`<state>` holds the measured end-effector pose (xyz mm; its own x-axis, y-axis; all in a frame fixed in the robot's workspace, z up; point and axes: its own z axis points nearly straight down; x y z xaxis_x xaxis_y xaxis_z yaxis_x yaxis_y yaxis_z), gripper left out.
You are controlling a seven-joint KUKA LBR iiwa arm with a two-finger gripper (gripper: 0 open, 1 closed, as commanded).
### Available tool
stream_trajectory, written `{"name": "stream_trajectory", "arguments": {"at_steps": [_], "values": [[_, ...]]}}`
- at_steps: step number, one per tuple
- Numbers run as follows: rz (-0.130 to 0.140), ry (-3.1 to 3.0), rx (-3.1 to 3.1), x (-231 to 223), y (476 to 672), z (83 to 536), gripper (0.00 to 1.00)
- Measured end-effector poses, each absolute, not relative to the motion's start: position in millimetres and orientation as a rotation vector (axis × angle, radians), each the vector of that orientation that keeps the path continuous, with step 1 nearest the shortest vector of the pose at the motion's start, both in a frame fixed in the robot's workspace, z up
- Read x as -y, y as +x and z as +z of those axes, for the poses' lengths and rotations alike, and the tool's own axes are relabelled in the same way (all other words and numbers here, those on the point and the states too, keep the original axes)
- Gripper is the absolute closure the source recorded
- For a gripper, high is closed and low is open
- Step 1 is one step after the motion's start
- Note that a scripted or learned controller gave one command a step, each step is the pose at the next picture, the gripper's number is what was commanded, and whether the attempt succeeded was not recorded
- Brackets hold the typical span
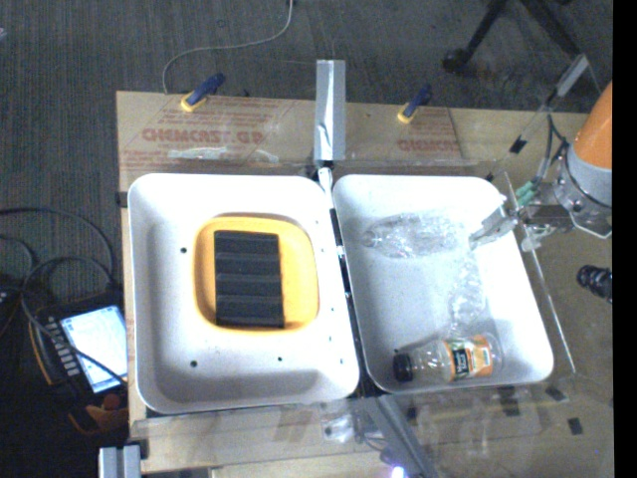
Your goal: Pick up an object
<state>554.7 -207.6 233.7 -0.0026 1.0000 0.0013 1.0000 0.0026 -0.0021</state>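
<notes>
In the left bin (159, 267) lies a yellow pad with a black ridged top (254, 275), flat in the middle. The right bin (378, 297) holds a clear plastic bottle with an orange label and a black cap (448, 358), lying on its side near the front wall. A crumpled piece of clear plastic (413, 235) rests near the bin's back, and a strip of it trails toward the bottle. My gripper (503, 222) hangs over the back right corner of the right bin, just right of the clear plastic. Nothing shows in its grasp.
A metal post (329, 118) stands behind the gap between the bins. Two blue and yellow clamps (202, 91) grip the bench's back edge. A transparent panel (542, 287) runs along the right bin's right side. Cables and a tablet (90, 342) lie on the floor at left.
</notes>
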Motion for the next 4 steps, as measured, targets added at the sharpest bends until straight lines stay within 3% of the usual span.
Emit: {"name": "stream_trajectory", "arguments": {"at_steps": [1,2,3,4], "values": [[0.000,-2.213,2.225,206.0,555.7,242.4,1.00],[0.000,-2.213,2.225,206.0,555.7,242.3,0.00],[0.004,-2.306,2.132,223.9,518.0,181.7,0.00],[-0.004,-2.143,2.299,205.5,496.3,95.6,0.00]]}}
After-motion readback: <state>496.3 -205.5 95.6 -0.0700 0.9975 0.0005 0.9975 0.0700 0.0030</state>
